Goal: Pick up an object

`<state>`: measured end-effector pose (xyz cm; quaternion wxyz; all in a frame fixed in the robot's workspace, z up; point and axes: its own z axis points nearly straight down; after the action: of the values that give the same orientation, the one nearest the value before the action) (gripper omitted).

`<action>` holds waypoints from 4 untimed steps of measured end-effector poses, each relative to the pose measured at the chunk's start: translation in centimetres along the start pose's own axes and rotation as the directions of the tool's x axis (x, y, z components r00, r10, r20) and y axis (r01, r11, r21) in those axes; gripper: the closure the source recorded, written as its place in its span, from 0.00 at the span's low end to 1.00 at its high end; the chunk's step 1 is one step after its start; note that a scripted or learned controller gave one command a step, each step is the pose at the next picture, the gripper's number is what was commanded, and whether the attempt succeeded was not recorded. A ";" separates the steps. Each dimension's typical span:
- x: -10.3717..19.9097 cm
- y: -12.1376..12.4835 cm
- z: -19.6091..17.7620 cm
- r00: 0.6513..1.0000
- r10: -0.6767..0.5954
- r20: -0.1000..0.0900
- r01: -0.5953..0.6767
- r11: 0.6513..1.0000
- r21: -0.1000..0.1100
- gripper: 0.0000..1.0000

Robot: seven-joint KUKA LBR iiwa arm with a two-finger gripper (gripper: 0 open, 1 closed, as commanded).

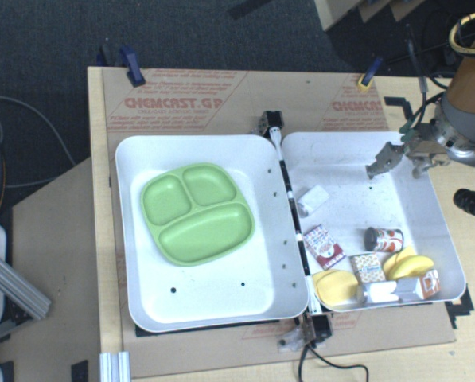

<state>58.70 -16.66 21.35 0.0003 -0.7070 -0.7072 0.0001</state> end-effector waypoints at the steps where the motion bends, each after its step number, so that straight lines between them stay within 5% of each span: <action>1: -1.9 -4.8 12.9 1.000 0.001 0.001 -0.001 1.000 -0.001 0.00; 2: -1.5 -8.8 12.9 1.000 0.001 -0.001 -0.001 1.000 0.000 0.00; 3: -1.6 -8.7 11.8 1.000 0.002 0.001 -0.002 1.000 -0.004 1.00; 4: 4.1 -5.1 8.2 1.000 -0.002 0.000 0.002 1.000 -0.002 1.00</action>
<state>53.56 -12.61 13.13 -0.0005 -0.7065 -0.7077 -0.0004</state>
